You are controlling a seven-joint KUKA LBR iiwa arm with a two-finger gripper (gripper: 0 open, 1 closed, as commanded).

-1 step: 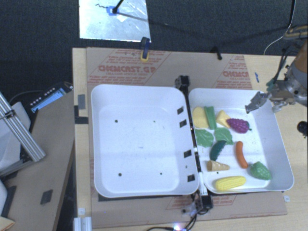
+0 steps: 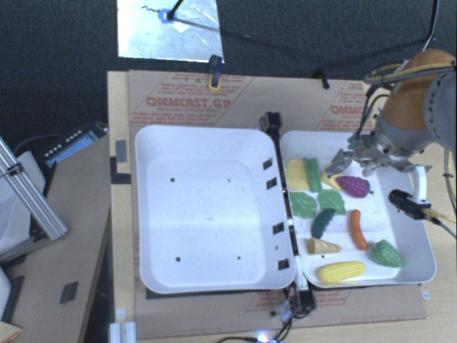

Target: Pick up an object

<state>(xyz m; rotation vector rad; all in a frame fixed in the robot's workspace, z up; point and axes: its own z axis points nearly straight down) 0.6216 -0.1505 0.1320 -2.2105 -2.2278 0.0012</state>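
Gripper (image 2: pixel 341 164) just left of purple grapes (image 2: pixel 353 186).

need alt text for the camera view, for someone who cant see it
A grey robot arm reaches in from the right, its gripper low over the right white bin, which holds toy foods: purple grapes, an orange carrot, a yellow corn cob and several green pieces. The left white bin sits beside it on the bench.
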